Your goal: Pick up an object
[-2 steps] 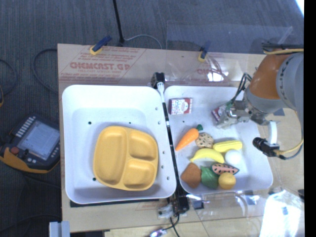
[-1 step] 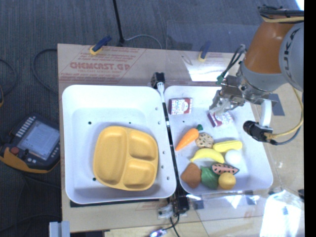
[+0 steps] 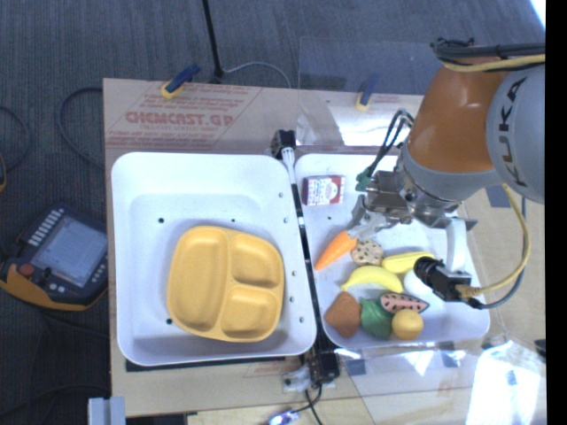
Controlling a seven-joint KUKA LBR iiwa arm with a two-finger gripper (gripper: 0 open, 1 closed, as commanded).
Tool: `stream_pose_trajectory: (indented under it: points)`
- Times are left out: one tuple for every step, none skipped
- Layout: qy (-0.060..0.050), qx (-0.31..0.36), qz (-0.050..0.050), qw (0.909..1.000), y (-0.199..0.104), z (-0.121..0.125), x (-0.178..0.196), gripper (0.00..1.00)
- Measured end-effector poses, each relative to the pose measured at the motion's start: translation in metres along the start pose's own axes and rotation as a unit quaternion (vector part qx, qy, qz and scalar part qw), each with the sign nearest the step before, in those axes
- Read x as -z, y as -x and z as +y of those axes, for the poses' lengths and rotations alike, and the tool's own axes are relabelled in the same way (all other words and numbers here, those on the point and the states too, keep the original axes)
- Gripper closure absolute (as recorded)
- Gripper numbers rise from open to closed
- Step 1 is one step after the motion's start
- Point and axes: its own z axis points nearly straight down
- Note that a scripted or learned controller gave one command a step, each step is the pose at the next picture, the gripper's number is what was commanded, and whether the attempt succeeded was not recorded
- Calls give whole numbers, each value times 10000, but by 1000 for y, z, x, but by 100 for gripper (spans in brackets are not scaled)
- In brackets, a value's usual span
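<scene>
- the grey arm with its orange band (image 3: 456, 118) reached in from the right over the right shallow white bin (image 3: 330, 168).
- its two-finger gripper (image 3: 365, 228) hung low over the bin's middle; whether the jaws stood wide or narrow could not be told, and nothing was seen between them.
- just beside the gripper lay an orange toy carrot (image 3: 334, 250) and a small brown speckled cookie (image 3: 366, 253).
- nearer the front sat a yellow banana (image 3: 374, 279), a brown rounded piece (image 3: 343, 314), a green piece (image 3: 375, 319), a watermelon slice (image 3: 404, 304) and a yellow ball (image 3: 407, 324), packed close together.
- a small dark red carton (image 3: 322, 189) lay near the bin's far left corner.
- the left white bin (image 3: 142, 184) held a yellow divided plastic tray (image 3: 227, 282).
</scene>
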Motion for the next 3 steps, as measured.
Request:
stream_pose_trajectory:
  points:
    - [1,-4,-1,10000,0,0,0,0]
    - [-4,-742,-4,9972,0,13,-83,0]
    - [3,-1531,-5,9882,50,21,-83,0]
